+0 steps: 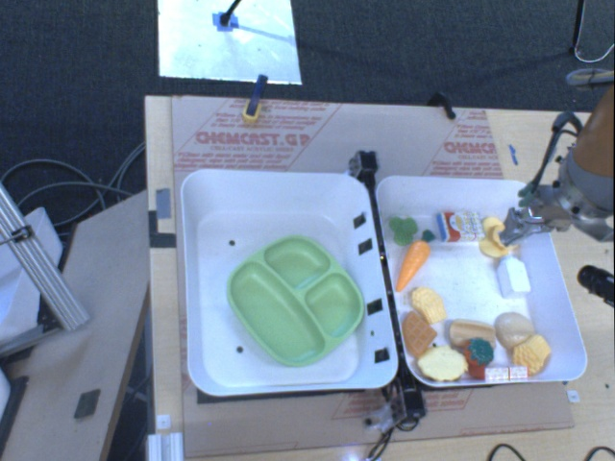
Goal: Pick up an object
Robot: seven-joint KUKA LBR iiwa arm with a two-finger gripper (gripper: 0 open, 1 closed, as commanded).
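Observation:
The right white bin (567, 301) holds several toy foods. Among them are an orange carrot (411, 262), a green broccoli piece (404, 229), a small red-and-white carton (461, 226), a yellow banana piece (493, 242) and a white block (513, 277). Along the front lie waffle pieces (419, 333), a hot dog (471, 331), a pale egg-like piece (513, 327) and a yellow corn piece (531, 353). My gripper (517, 225) hangs at the bin's far right corner, just right of and touching or nearly touching the banana piece. I see nothing held in it.
The left white bin (207, 209) carries a green divided plate (294, 301). A black divider (375, 248) runs between the bins. The arm's grey body (586, 185) comes in over the bench's right edge. Cardboard lies under both bins.

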